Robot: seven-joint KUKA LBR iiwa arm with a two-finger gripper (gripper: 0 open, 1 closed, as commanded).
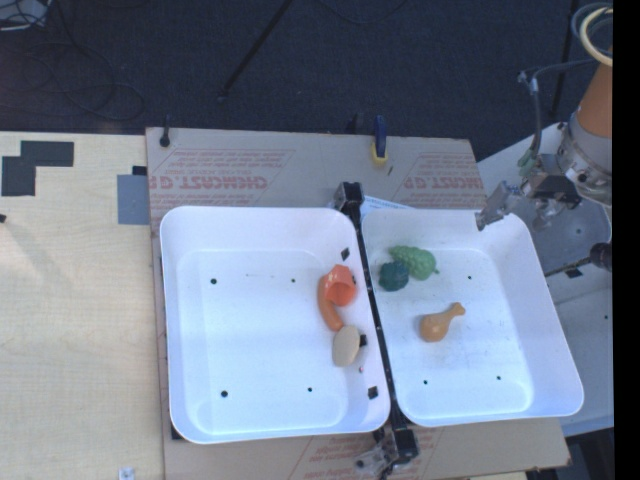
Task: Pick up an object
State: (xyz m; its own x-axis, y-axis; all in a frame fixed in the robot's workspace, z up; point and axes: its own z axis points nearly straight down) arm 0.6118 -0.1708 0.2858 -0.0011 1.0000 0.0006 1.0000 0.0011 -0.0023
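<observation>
The left bin (200, 238) holds an orange toy vegetable (337, 293) and a beige rounded piece (346, 346), both against its right wall. In the right bin (520, 388) lie a green leafy toy (415, 261), a dark teal lump (393, 277) touching it, and a tan drumstick (441, 322) near the middle. My gripper (518, 208) hangs over the right bin's far right corner, above and to the right of the green toy. It is open with nothing between its fingers.
A black divider clamp (350, 196) sits where the two bins meet at the back. A blue-and-yellow clamp (379, 146) holds the cardboard underlay's far edge. Cables and arm hardware (585, 158) crowd the right side.
</observation>
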